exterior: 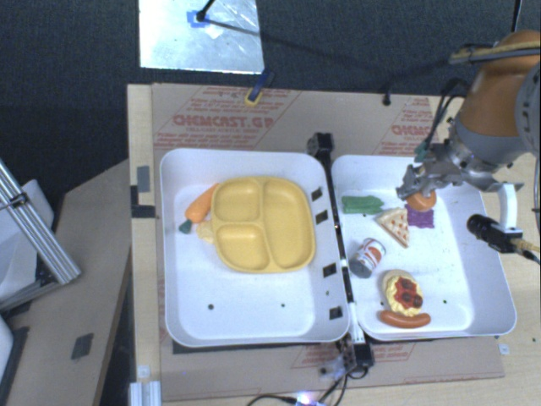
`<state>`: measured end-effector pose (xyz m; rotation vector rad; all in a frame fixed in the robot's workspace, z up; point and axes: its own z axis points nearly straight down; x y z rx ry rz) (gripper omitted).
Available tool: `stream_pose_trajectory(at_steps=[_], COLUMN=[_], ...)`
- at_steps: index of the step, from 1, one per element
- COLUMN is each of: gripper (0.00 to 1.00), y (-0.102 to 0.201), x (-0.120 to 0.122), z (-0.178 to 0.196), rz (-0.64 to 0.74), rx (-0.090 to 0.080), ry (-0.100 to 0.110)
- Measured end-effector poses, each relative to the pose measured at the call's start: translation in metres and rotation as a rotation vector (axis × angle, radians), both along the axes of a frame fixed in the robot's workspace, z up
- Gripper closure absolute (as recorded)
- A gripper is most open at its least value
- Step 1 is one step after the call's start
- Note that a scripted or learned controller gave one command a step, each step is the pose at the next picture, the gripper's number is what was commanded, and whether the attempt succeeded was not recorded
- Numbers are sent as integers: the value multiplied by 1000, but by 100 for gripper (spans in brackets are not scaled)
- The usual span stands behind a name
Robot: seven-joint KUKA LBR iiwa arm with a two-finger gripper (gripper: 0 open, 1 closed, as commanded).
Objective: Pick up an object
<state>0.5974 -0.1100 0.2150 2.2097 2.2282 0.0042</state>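
Grey and orange, the arm reached in from the right of the frame, and its gripper (420, 186) hung low over the upper part of the right bin (486, 299). Directly beneath it sat a small orange object (422, 200), touching a purple toy (421, 217); whether the gripper had closed on it I could not tell. Just left lay a green piece (362, 203) and a pizza slice (394, 225). Lower in that bin were a can (366, 256), a plate of spaghetti (404, 290) and a sausage (403, 318). In the left bin (182, 311) a yellow divided tray (256, 224) rested beside a carrot (199, 204).
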Motion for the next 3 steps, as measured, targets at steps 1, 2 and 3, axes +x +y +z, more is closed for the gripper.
stream_pose_trajectory(at_steps=[1, 2, 3], gripper=[100, 100, 100], y=[22, 29, 33], x=[41, 38, 36], z=[11, 0, 20], rz=[-1, -3, -3], rx=[1, 0, 0], ry=[-2, 2, 0])
